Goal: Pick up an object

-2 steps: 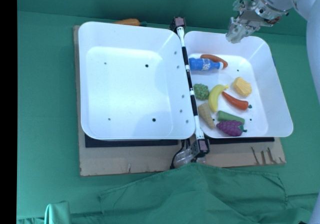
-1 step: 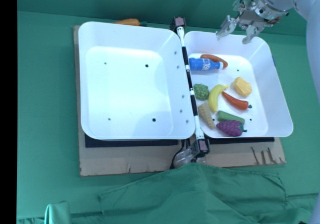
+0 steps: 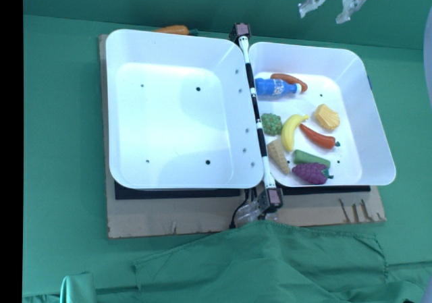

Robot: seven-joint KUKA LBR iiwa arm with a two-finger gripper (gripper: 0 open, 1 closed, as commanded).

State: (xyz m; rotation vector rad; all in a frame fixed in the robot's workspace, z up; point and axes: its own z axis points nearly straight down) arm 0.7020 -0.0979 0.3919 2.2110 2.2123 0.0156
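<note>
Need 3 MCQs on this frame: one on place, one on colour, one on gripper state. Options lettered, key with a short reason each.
1. Where do the toy foods lie?
A. left bin
B. right bin
C. on the green cloth in front

2. What colour is the bottle beside the divider?
A. blue
B. yellow
C. purple

3. How does the gripper stand?
A. shut on the banana
B. down inside the left bin
C. open, above the far side of the right bin

Key:
1 B: the banana, grapes and the rest sit in the right bin; the left bin shows a bare floor.
2 A: the bottle is blue with a white cap.
3 C: the gripper has spread fingers with nothing between them, up over the backdrop.
</note>
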